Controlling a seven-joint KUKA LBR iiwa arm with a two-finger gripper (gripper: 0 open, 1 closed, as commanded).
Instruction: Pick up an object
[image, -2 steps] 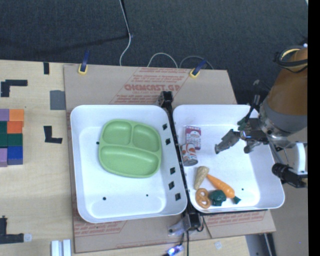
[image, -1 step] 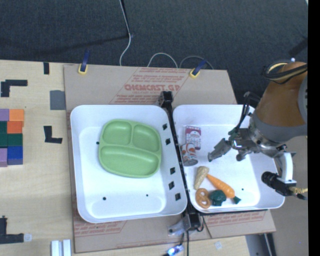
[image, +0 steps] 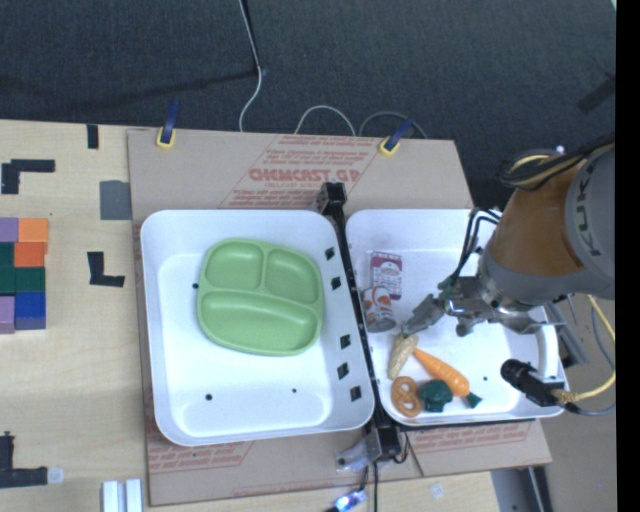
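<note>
Toy carrot (image: 443, 369) is lying in the right bin (image: 440, 225), orange body slanting from upper left to lower right, green top at its lower end. Just left of it a pale corn cob (image: 402, 351) is resting upright-ish, tilted a little. Below the cob an orange ring-shaped piece (image: 405, 396) is sitting near the bin's front wall, with a dark green lump (image: 436, 396) touching or just beside it on the right. A small packet with red print (image: 383, 288) is lying along the bin's left side, above the cob.

Gripper (image: 428, 311) is hanging over the middle of the right bin, reaching in from the right, its dark fingers (image: 422, 315) pointing left toward the packet and the cob. Fingers are looking parted, with nothing showing between them. Tips are sitting just above the cob and carrot, apart from both as far as the slanted view is telling. Orange band of the arm (image: 535, 230) is showing behind the wrist.

Left bin (image: 165, 330) is carrying a green divided plate (image: 262, 297) with three compartments, lying flat in its upper half. Both bins are resting on a cardboard sheet (image: 300, 165) on the tabletop (image: 60, 400). Coloured blocks (image: 22, 272) are stacked at the far left edge.
</note>
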